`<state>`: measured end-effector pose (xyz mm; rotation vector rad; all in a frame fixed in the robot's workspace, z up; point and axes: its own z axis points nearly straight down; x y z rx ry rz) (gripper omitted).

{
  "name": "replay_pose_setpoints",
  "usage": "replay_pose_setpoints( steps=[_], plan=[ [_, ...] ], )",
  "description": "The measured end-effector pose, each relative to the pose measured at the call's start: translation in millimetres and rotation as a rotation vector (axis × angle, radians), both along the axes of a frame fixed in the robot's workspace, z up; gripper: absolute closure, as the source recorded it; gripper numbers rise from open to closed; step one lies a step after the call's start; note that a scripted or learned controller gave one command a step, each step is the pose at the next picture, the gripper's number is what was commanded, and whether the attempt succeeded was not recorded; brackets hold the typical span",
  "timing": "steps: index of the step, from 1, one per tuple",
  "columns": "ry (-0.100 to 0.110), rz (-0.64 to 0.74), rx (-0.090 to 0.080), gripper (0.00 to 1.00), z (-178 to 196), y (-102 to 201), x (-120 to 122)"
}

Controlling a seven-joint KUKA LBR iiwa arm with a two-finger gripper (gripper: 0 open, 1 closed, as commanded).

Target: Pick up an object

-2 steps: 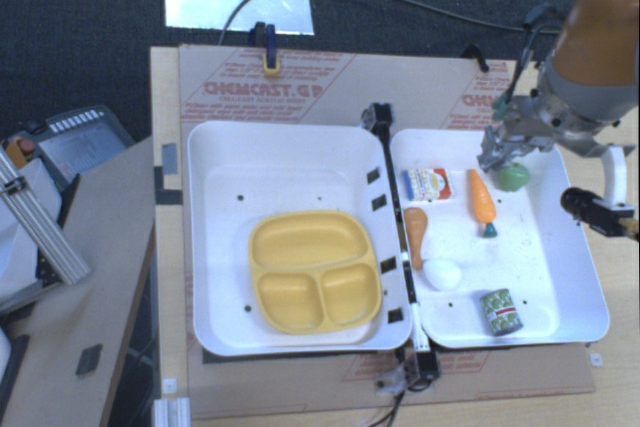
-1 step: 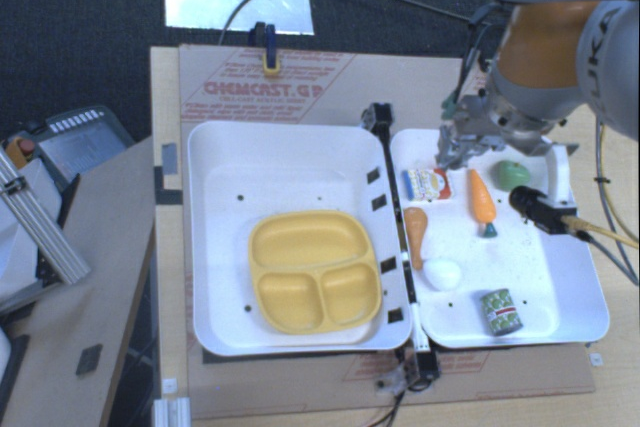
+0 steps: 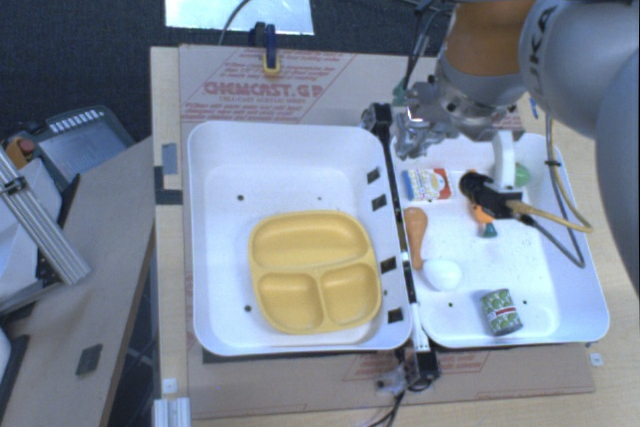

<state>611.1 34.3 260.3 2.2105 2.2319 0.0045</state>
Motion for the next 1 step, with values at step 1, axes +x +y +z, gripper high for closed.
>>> replay_pose_setpoints(
  steps=[1],
  plan=[
    [0.001, 0.000, 0.000, 1.00, -6.3, 51.9, 0.5]
  ],
)
